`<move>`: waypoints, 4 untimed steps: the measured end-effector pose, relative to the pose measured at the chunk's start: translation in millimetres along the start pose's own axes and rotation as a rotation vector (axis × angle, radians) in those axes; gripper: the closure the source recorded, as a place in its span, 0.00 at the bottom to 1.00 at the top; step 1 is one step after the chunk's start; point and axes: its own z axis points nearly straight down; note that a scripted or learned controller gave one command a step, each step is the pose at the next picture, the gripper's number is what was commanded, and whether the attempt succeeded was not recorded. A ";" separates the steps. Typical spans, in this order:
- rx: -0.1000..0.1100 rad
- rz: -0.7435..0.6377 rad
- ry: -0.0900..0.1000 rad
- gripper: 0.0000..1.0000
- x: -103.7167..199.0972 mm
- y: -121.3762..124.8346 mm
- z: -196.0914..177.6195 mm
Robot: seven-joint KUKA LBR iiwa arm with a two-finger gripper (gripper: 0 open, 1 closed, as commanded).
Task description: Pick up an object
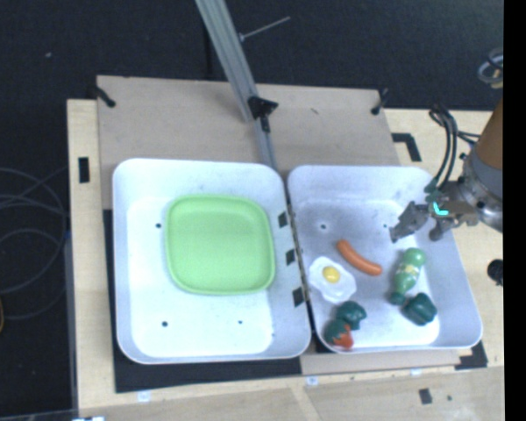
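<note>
Your two-finger gripper (418,224) hung spread and empty, the light-green plastic vegetable (407,273) lying just nearer, long axis near-far.

1. From my feed the light is even and moderately bright on both white bins (131,261), with no hard glare.
2. Shadows are soft and short beneath the toys.
3. The floor surround reads very dark.
4. The picture is slightly soft and grainy throughout.
</note>
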 end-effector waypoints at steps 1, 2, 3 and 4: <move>0.000 0.000 0.000 0.00 0.0 0.0 0.0; 0.005 0.001 0.000 0.00 -3.6 -6.4 60.4; 0.003 0.001 0.000 0.00 -8.4 -12.9 119.3; -0.005 0.000 -0.001 0.00 -8.4 -10.8 133.8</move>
